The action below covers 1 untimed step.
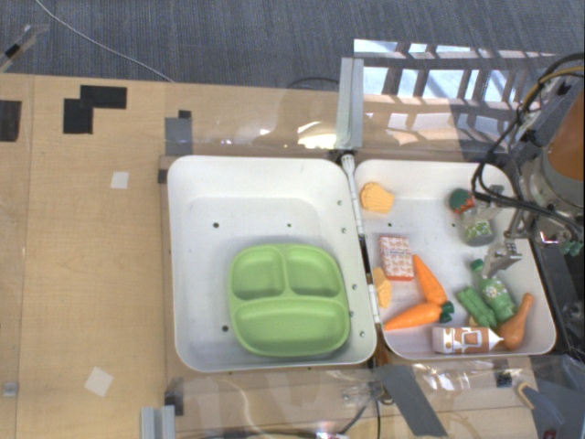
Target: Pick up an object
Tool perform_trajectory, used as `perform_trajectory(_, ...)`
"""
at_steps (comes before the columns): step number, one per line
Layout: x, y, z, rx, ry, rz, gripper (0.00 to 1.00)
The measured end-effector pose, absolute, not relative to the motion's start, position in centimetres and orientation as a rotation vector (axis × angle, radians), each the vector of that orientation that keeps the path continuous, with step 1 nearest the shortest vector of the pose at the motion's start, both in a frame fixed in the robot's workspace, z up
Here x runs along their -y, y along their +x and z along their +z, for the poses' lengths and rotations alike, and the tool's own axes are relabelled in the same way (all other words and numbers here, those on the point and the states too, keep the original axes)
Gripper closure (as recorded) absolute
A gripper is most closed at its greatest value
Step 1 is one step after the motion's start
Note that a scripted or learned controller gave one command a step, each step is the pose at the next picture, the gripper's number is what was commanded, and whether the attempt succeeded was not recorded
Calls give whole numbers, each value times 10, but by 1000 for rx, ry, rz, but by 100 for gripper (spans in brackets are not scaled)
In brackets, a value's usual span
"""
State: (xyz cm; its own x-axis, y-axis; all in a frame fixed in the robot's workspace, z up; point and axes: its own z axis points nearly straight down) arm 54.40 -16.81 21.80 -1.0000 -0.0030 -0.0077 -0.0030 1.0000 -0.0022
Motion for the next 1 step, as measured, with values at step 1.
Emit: perform_trajectory(1,141,560,116,-3106,100,-8,0)
